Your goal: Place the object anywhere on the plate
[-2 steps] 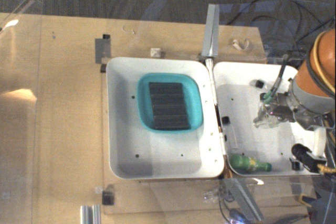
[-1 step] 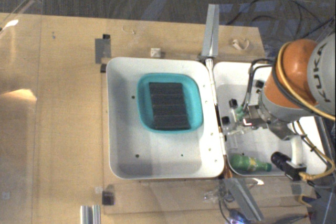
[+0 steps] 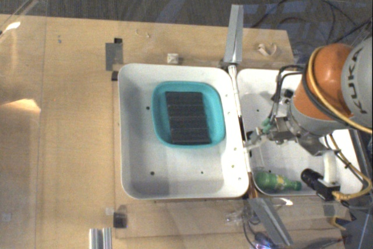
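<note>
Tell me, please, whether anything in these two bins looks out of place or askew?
Nothing looks damaged or spilled. The teal plate sits slightly skewed in the left bin, a dark ridged mat on it. The green bottle lies on its side at the right bin's near edge, below the tool.

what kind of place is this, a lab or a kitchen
Most likely a robotics lab: a KUKA arm reaches over two white bins on a wooden bench, with loose cables trailing across grey carpet.
</note>
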